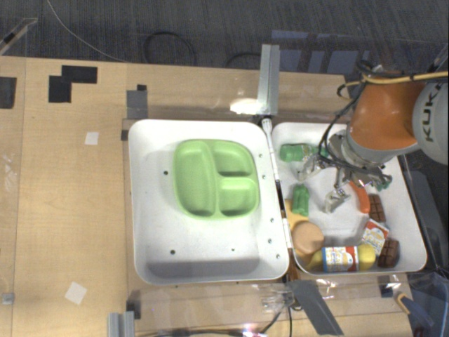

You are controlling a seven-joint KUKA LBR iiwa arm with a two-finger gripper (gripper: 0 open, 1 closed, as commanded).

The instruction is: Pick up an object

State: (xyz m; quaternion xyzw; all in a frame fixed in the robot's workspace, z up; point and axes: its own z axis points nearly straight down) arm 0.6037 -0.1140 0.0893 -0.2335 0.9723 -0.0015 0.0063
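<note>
jaws (337,196) over right bin (414,248) centre, fingers apart, nothing between them | nearest target for you: green block (300,201), just left of jaws, long axis up-down in frame | orange carrot-like piece (363,199) just right | your call: shift left.

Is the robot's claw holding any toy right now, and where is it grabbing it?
No. The gripper hangs open over the right bin, nothing between its fingers.

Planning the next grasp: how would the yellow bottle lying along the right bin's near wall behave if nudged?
The yellow bottle lies on its side and looks round, so it probably rolls. A tan round piece and brown item crowd it, likely limiting travel.
</note>
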